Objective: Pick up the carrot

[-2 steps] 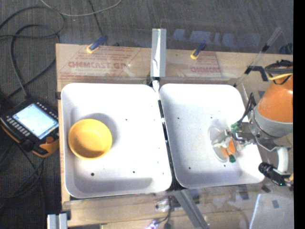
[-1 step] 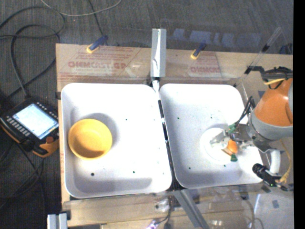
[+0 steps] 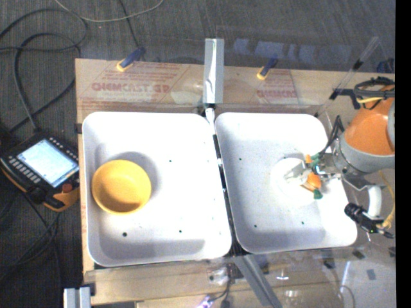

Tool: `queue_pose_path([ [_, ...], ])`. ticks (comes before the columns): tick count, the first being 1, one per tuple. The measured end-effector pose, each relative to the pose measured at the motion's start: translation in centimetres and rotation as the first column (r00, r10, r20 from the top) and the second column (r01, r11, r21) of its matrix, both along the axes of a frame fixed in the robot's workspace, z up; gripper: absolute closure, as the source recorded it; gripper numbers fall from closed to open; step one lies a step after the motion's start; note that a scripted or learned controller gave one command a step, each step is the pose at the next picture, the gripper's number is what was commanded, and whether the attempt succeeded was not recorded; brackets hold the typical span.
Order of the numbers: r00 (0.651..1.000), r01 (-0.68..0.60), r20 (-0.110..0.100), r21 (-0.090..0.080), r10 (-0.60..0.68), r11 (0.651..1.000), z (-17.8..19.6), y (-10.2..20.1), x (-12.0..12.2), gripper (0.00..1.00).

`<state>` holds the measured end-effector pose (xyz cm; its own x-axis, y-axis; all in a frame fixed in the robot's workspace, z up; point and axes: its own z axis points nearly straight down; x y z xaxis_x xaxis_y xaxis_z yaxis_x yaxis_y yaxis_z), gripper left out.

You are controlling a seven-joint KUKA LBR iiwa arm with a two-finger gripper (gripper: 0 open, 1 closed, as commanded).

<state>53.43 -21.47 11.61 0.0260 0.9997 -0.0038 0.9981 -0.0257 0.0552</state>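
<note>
The carrot (image 3: 312,181) is small and orange with a green tip, and lies in the right part of the right bin (image 3: 270,230). My gripper (image 3: 303,171) has come in from the right and sits right over the carrot, touching or almost touching it. The grey arm with its orange band (image 3: 368,136) hangs over the bin's right rim. The gripper body hides part of the carrot, and I cannot see whether the carrot is being gripped.
A yellow bowl (image 3: 122,185) sits in the left bin (image 3: 160,236), at its left side. A pale round patch (image 3: 286,175) lies on the right bin's floor just left of the gripper. A metal post (image 3: 213,69) stands behind the divide between the bins.
</note>
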Motion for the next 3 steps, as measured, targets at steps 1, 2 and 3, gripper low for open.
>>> queue_pose_path([
  [1,0.984,0.178,-0.001,0.013,-0.178,0.984,-0.1,0.5,3.8,0.00],
  [2,0.999,-0.040,-0.005,-0.003,0.040,0.999,-0.1,0.0,6.6,0.00],
  [3,0.989,-0.143,-0.023,0.001,0.143,0.990,-0.1,-0.5,9.3,0.00],
])
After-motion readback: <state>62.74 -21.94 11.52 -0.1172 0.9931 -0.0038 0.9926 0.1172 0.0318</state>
